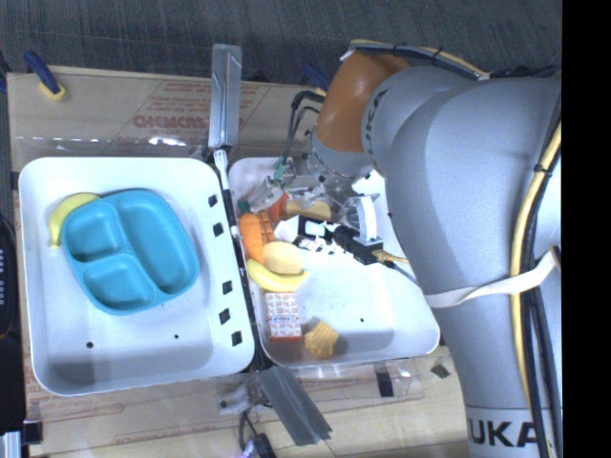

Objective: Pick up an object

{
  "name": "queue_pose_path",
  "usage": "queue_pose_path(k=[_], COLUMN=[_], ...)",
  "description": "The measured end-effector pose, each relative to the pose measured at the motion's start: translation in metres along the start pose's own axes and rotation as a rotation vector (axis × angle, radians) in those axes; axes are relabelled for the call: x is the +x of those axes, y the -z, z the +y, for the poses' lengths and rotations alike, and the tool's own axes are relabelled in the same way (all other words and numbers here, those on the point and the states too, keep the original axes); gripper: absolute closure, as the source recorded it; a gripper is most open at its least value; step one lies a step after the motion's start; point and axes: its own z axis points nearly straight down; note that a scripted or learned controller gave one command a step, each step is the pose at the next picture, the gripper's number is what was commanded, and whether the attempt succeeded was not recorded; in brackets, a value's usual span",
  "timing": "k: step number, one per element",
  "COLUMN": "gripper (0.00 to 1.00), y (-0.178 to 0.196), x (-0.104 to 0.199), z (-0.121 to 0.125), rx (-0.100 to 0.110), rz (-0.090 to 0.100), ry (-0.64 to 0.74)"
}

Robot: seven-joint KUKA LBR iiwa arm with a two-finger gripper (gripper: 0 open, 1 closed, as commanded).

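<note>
My gripper (298, 197) is low over the far left part of the right bin (401, 303), under the orange wrist band (351, 93). Right beside it lie an orange carrot (251, 235) and a small red item (279, 208). In front of the carrot sit a pale yellow rounded piece (282, 257) and a banana (275, 279). Nearer the front edge lie a red and white carton (282, 314) and a small tan ridged piece (322, 338). The arm hides the bin's far right corner.
The left bin (57, 351) holds a blue divided plate (129, 246) with a yellow item (67, 210) poking out from under its far left edge. A black divider (232, 256) separates the bins. The big grey arm (468, 189) fills the right side.
</note>
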Motion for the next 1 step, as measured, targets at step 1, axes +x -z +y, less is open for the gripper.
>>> queue_pose_path(k=[1], gripper=[1.00], y=[0.0106], x=[0.0012], z=[0.0008], rx=[0.000], rz=[0.000], ry=[0.007])
